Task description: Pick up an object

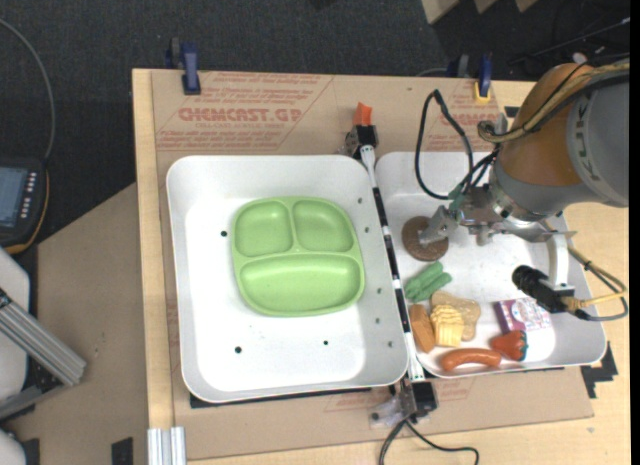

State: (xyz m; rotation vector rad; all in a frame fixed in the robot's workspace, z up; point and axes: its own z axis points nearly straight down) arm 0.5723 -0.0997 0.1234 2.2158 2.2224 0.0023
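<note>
From my station I see the arm (pixel 560 143) leaning in over the right bin (pixel 570 353), with the gripper (pixel 445 223) low at the bin's upper left, just beside a brown disc-shaped object (pixel 425 240). I cannot tell whether the fingers are spread or pressed together; the wrist hardware hides their tips, and nothing shows pinched between them. My main worry is a miss: the disc looks flat and lies close to the wall between the bins, so the fingers could skate over its top or catch that wall and come away with nothing. A second risk is the cable (pixel 440 143) looping over the bin's back edge, which could snag on a lift. The other candidates sit well apart from the fingers, clustered in the bin's lower half: a green piece (pixel 427 281), an orange carrot-like piece (pixel 422 326), a yellow corn-like item (pixel 452 321), a red sausage-shaped item (pixel 470 359) at the front rim, and a purple-and-white packet (pixel 525 315). They touch one another, so a grab there might shove neighbours about. The left bin (pixel 200 253) holds a green divided plate (pixel 297 255).
</note>
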